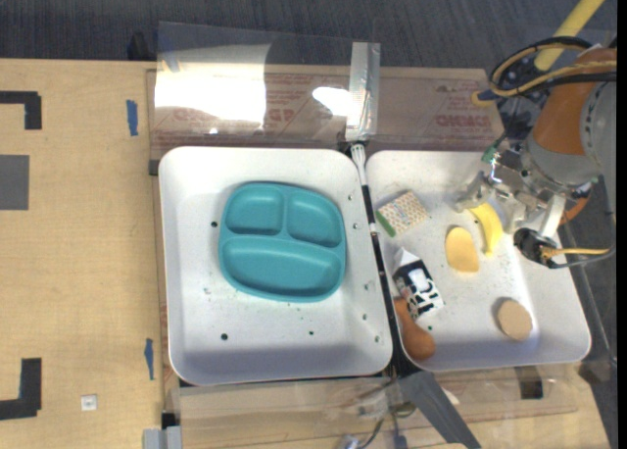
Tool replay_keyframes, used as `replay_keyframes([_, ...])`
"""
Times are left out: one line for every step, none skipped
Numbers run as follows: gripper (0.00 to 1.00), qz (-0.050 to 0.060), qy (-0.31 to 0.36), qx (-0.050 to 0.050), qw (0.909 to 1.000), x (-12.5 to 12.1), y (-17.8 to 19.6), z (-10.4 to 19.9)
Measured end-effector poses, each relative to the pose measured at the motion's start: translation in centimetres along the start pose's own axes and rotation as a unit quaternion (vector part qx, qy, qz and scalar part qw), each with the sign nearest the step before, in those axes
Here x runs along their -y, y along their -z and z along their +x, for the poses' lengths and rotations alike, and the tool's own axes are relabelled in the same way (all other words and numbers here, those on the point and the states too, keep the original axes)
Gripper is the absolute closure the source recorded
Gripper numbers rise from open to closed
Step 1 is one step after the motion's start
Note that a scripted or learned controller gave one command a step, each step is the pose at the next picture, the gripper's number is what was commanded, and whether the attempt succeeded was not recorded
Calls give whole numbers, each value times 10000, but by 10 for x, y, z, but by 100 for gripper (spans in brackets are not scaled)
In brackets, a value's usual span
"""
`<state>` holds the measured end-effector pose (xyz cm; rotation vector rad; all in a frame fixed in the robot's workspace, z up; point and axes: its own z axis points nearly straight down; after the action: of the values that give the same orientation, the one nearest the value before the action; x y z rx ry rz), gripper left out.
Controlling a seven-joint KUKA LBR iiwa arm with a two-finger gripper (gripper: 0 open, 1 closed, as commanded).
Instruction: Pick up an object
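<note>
Camera view looks down at a slant on two shallow white bins sitting side by side on the bench. Using the right bin as the landmark: the left bin butts up against its left wall, and a teal divided plate with three compartments lies flat in the middle of that left one.

Inside the right bin there's a small pile of stuff. A checkered little packet lies near the bin's upper left corner, tilted. A yellow banana sits toward the upper middle, curved, and just below-left of it is a yellow lemon-ish lump, close to the banana, maybe touching, hard to say. A black and white object lies along the bin's left wall, and a brownish-orange thing is just below it near the lower left corner. A round tan puck sits toward the lower right, well apart from the others.

The arm, grey with the orange band, comes in over the bin's upper right corner. The gripper hangs right beside the banana's upper end, its metal parts spread to either side of it. Can't tell whether the gripper is spread or closed, and nothing is clearly clamped in it. The banana looks like it's resting on the bin floor.
</note>
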<state>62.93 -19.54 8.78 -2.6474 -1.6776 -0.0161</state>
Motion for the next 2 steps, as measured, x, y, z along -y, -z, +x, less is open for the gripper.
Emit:
replay_keyframes([100,-20,14,34,10000,-1,11,-1])
replay_keyframes([100,-40,27,53,10000,58,133,8])
